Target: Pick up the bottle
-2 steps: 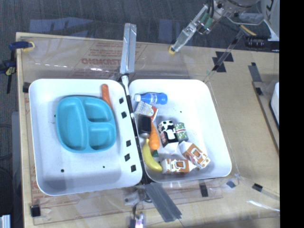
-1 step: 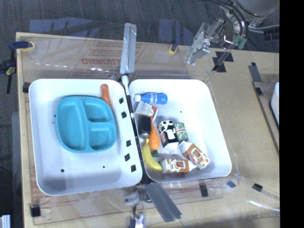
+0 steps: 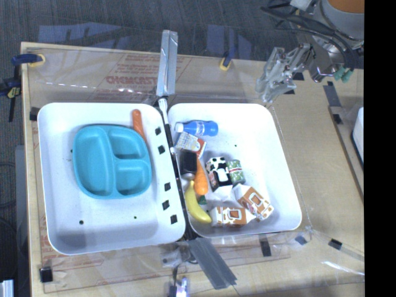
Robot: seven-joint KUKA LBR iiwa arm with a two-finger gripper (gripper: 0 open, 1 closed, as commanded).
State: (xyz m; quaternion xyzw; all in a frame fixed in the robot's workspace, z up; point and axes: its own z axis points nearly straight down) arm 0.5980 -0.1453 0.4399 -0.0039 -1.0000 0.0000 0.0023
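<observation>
The bottle (image 3: 197,128) is small, blue with a white cap, and lies on its side at the far left corner of the right bin (image 3: 272,147). My gripper (image 3: 272,85) hangs above the bench just beyond the right bin's far right corner, well to the right of the bottle. Its fingers point down and to the left, standing apart with nothing between them.
The right bin also holds small cartons (image 3: 242,206), a black-and-white carton (image 3: 216,171), a banana (image 3: 197,208), a carrot (image 3: 201,179) and a dark box (image 3: 187,161). In the left bin (image 3: 62,221) lie a blue divided tray (image 3: 113,161) and an orange carrot (image 3: 137,122).
</observation>
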